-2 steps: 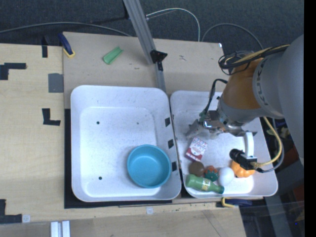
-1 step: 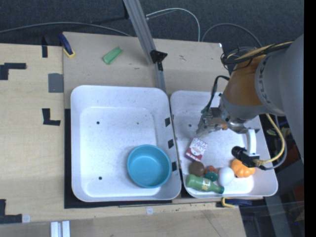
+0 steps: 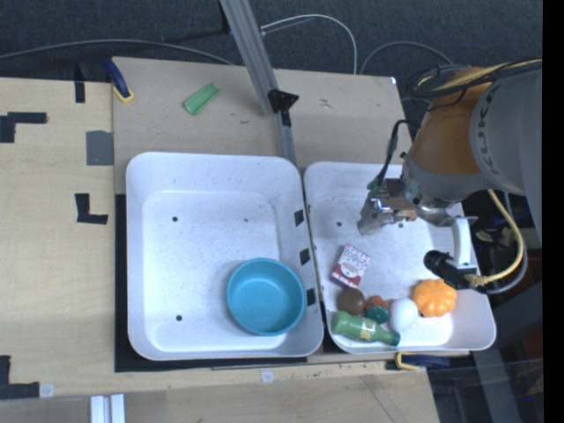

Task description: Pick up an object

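Camera view: the end effector [image 3: 381,216] hangs over the right bin [image 3: 328,192], whether open or closed I cannot tell. Near the front wall lie a packet [image 3: 351,265], bottle [image 3: 365,329], white ball [image 3: 404,314] and orange gourd [image 3: 434,297]. A blue bowl [image 3: 265,296] sits in the left bin [image 3: 167,179].

Robotics lab test cell. Evidence: plywood tabletop [image 3: 53,236] marked with black tape pieces [image 3: 88,208]; two white bins [image 3: 141,263] set side by side; grey industrial arm [image 3: 493,130] with orange band; loose cables [image 3: 308,25] on dark carpet; slanted metal camera pole [image 3: 251,42].
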`<state>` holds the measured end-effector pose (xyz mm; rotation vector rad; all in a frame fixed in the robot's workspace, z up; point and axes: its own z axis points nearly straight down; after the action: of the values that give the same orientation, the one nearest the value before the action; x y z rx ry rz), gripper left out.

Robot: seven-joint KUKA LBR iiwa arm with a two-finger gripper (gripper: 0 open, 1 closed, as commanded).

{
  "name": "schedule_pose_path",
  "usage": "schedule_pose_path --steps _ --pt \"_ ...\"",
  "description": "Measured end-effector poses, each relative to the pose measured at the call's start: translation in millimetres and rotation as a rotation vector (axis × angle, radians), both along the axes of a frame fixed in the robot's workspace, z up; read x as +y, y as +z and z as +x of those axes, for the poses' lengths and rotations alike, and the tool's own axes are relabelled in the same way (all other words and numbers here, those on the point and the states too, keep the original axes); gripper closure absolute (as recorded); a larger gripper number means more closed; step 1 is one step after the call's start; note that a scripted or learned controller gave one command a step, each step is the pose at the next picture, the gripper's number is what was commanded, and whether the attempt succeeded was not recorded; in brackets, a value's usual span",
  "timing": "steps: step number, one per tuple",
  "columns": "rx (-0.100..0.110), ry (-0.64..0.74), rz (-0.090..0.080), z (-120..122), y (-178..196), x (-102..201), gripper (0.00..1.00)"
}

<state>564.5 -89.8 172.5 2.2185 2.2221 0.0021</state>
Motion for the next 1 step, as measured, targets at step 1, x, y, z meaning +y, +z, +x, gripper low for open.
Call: schedule_pose_path --steps 1 --pt "-0.002 -0.001 -0.001 5.3 45.5 -6.0 1.00"
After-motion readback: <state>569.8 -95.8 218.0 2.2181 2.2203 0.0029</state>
